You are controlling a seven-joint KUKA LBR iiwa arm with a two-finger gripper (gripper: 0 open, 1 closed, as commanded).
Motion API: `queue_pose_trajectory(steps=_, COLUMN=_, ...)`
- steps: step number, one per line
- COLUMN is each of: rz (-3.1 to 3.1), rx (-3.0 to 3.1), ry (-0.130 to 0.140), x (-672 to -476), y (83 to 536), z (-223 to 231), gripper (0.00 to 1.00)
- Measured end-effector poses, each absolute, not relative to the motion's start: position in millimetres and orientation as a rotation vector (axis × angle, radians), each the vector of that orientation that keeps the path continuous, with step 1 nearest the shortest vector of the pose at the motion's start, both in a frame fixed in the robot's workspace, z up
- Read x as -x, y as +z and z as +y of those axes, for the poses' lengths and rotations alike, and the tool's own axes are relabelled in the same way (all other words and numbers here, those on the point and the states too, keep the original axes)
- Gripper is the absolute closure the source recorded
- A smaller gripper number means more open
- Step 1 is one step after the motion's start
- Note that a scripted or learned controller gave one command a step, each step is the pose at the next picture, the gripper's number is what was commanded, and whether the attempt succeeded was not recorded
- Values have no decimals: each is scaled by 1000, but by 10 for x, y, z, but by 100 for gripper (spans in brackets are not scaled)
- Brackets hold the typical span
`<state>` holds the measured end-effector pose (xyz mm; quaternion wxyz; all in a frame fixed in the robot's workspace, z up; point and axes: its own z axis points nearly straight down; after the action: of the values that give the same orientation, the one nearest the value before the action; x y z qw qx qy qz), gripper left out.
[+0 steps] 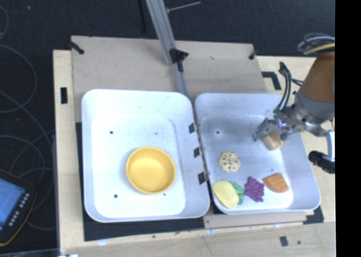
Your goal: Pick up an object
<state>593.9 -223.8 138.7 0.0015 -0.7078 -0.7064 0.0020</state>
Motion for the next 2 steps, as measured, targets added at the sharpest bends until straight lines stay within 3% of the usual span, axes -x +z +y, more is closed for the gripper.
queue_pose_trajectory(steps=1, rz=-2225, rx=2229, ry=-5, x=-5972, y=1048, z=-2246, gripper=0)
queue_pose_trajectory(steps=2, rz=-2228, rx=2237, ry=-12, x=-5992, y=1190, z=-2260, gripper=100)
